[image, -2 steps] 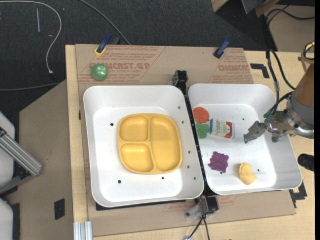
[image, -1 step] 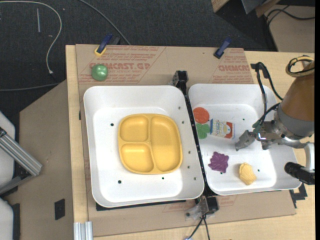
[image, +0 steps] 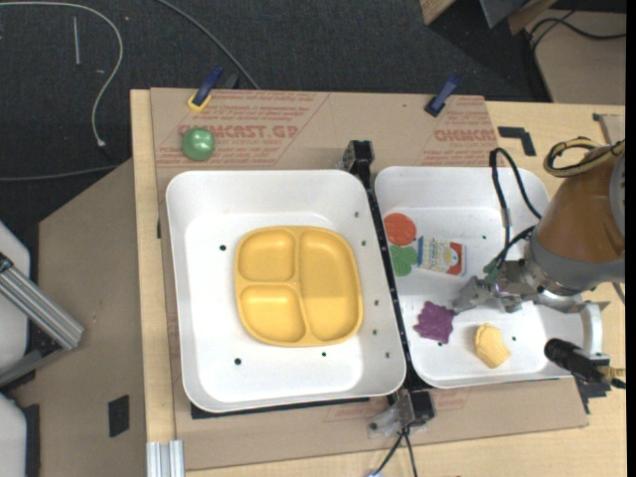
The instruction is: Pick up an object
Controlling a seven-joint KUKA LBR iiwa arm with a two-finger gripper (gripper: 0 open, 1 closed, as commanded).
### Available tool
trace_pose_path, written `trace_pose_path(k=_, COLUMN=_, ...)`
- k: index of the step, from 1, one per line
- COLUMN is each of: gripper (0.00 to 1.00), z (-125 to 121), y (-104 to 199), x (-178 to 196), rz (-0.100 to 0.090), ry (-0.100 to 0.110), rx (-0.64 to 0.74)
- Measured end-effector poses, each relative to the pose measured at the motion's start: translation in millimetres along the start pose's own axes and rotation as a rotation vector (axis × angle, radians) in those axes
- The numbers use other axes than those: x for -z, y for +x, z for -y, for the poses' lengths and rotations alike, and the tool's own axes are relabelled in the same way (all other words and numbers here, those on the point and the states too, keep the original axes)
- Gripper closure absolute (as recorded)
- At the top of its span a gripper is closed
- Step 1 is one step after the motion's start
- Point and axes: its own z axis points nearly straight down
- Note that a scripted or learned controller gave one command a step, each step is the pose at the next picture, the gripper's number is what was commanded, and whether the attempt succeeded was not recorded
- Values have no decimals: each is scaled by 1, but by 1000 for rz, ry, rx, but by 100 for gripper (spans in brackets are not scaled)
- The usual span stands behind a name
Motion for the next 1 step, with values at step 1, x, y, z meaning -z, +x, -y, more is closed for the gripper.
trace_pose_path(k=1, gripper=100, z=-2, y=0, x=14, rz=2, ry=-8, rx=-1)
